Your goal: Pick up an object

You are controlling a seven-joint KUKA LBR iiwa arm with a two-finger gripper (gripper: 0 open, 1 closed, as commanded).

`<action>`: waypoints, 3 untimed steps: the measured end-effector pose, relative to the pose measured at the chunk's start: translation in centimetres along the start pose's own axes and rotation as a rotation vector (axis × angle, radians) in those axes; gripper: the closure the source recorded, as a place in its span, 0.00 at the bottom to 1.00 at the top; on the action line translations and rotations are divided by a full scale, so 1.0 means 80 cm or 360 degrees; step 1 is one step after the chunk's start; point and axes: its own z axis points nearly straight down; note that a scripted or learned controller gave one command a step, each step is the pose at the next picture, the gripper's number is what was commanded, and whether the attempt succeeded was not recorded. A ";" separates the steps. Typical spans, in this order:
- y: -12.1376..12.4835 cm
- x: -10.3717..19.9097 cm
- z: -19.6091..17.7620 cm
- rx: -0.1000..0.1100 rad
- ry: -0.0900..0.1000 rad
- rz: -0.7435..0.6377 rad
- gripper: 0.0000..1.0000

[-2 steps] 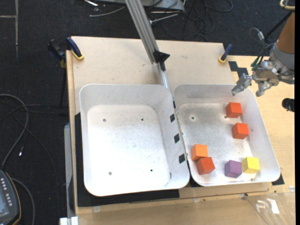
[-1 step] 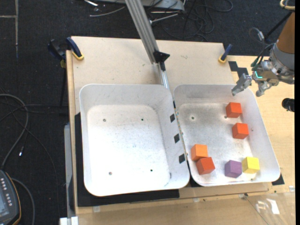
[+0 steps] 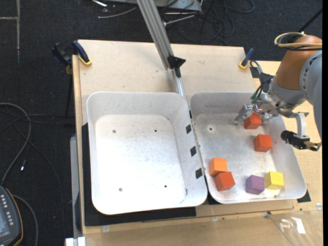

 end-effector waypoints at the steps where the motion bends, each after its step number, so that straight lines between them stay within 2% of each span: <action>1: 0.003 0.000 -0.019 -0.0014 -0.0005 -0.0002 1.00; 2: 0.028 0.065 -0.008 -0.0011 -0.0004 -0.0005 1.00; 3: 0.003 0.197 -0.136 -0.0022 0.0004 -0.0010 1.00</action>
